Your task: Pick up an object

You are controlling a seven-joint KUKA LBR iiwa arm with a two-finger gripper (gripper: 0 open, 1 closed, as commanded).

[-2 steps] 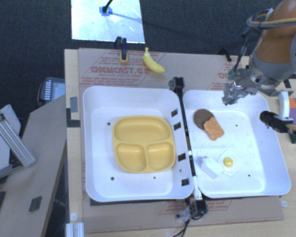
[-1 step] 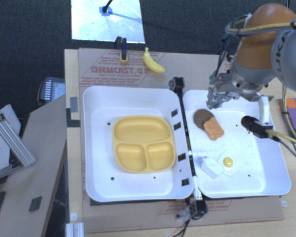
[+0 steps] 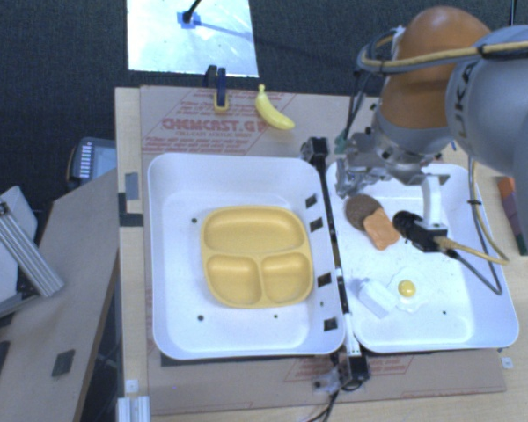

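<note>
A: Objects for picking lie in the right bin (image 3: 488, 319): a brown rounded item (image 3: 361, 207) touching an orange block (image 3: 381, 229), a fried-egg toy (image 3: 407, 289) nearer the front, and a small white piece (image 3: 375, 297) just beside the egg.

B: Arm position?

A: Grey arm (image 3: 502, 95) enters from the right, orange band (image 3: 427, 55) above the wrist. Gripper (image 3: 356, 181) sits low over the rear left part of the right bin, just above the brown item. Whether the claw is open or closed, I cannot tell from where I stand; the wrist body hides it.

B: Left bin?

A: Left bin (image 3: 172, 236) carries a yellow divided tray (image 3: 253, 255) with three compartments, lying flat near the middle.

B: Anything outside the bins?

A: A toy banana (image 3: 272, 112) rests on the cardboard sheet (image 3: 185, 126) behind the left bin, with a dark clip (image 3: 219, 86) near it.
</note>
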